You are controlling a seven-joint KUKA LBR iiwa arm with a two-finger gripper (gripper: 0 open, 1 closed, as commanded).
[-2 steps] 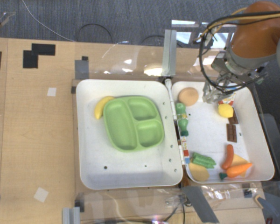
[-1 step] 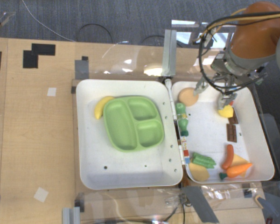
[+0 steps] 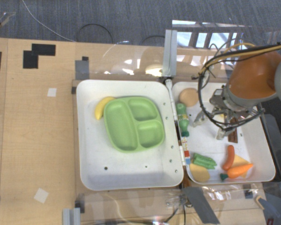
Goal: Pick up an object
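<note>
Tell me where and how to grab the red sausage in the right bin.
Grip the red sausage across its narrow middle, coming straight down. It lies flat, long axis near vertical in view; its lower end meets the carrot, so stay toward the upper half.

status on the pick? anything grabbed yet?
Done: the arm is over the right bin, with the gripper low above the bin's bare middle. In hand: nothing visible between the fingers. Left: the grasp and the lift. The toys lie loose: sausage and carrot near the front, green pepper front left, round tan piece at the back.
</note>
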